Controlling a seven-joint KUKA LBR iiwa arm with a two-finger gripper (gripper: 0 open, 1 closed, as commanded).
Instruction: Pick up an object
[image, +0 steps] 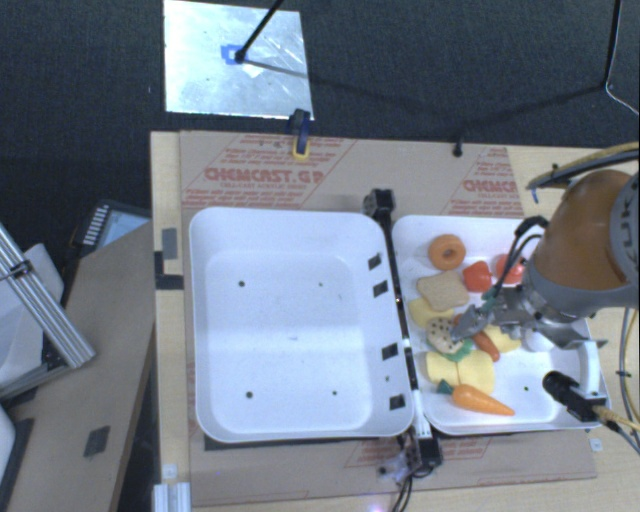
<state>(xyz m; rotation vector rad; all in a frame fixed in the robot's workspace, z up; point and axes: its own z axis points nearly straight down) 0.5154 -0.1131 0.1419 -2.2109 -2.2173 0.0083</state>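
The right bin (452, 228) holds toy food: an orange doughnut (446, 251), a red tomato-like piece (478, 275), a tan bread slice (442, 291), yellow cheese pieces (468, 374), a small teal piece (458, 350) and an orange carrot (482, 401). My gripper (466, 326) reaches in from the right and sits low over the middle of the pile, just below the bread slice and above the yellow pieces. A small red-orange piece (486, 345) lies right beside it. The arm covers the bin's right part.
The left bin (290, 325) stands beside the right one, separated by a black-clipped divider (398, 300). Both rest on a cardboard-covered bench (260, 170). A silver sheet (235, 58) lies at the back, and a metal frame (40, 310) stands at far left.
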